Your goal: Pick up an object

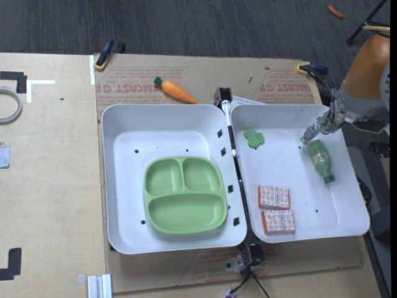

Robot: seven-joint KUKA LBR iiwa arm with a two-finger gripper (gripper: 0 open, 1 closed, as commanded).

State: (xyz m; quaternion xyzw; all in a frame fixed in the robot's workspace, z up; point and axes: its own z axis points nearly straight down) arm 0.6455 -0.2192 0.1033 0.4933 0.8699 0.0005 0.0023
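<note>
In the camera view, the gripper [313,131] is seen low over the far right part of the right bin [347,225], at the end of the grey arm with its orange band [366,64]. Whether its fingers are parted or closed cannot be told at this size.

Nothing is seen lifted, so the task is judged not yet done: a grasp and a lift remain.

The green bottle [321,160] lies on the bin floor just beside and nearer the camera than the gripper, its neck end close under the gripper and its cap end pointing away toward the bin's near wall; contact cannot be confirmed. It is judged the likeliest target.

A small green piece [254,138] lies well to the gripper's left in the same bin. Two orange-patterned boxes [276,210] lie to its left and nearer the camera. In the left bin [118,185], well apart, a green divided plate [185,195] rests. A toy carrot [175,90] lies outside the bins, far left and beyond.
</note>
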